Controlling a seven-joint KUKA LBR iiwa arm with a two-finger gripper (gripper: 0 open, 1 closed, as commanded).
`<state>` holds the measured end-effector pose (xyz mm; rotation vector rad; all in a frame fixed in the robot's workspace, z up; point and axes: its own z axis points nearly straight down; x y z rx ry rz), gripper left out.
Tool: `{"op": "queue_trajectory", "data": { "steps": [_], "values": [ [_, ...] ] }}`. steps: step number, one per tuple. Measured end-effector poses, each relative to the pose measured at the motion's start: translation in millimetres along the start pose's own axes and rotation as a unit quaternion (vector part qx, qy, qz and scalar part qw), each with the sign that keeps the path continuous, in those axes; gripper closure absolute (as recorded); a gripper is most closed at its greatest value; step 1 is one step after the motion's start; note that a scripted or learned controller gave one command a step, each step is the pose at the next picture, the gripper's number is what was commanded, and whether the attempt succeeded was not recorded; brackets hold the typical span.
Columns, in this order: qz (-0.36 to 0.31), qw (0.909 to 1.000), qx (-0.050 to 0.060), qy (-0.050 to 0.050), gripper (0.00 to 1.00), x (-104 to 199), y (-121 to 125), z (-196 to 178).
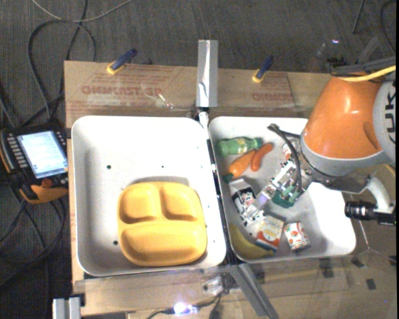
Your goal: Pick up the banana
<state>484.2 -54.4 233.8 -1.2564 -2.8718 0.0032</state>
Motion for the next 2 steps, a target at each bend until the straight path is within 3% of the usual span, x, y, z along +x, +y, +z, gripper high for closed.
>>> {"op": "queue_trajectory", "data": {
  "steps": [1, 2],
  "values": [
    [-0.141, 0.9900, 0.001, 0.000, 0.00, 79, 71, 54],
    [-0.121, 0.9927, 0.000, 0.000, 0.00, 54, 101, 54]
  ]
}}
